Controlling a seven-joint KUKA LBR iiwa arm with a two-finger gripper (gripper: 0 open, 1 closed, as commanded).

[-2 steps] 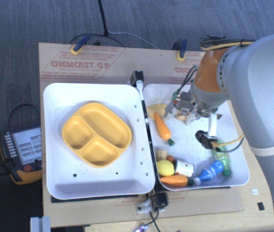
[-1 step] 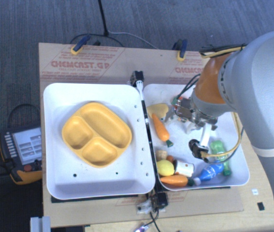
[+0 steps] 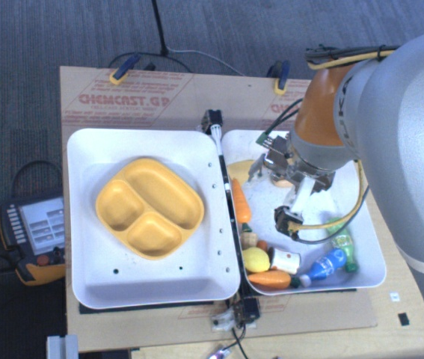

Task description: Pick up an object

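**Carrot lies lower left of the end effector**

Your end effector point(image 3: 271, 163) hangs over the upper part of the right bin point(image 3: 376, 275); you cannot tell whether it is apart or together. The nearest candidate, the carrot point(image 3: 240, 200), lies to its lower left against the bin's left wall, its long axis running top to bottom of the frame. The lemon point(image 3: 255, 260) and blue bottle point(image 3: 324, 264) sit farther down.

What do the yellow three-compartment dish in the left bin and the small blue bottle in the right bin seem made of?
Yellow three-compartment dish: likely moulded plastic, semi-matte; even colour, rounded ridges, soft highlights. Small blue bottle: probably glossy plastic, bright glints on its body; too small to be sure.
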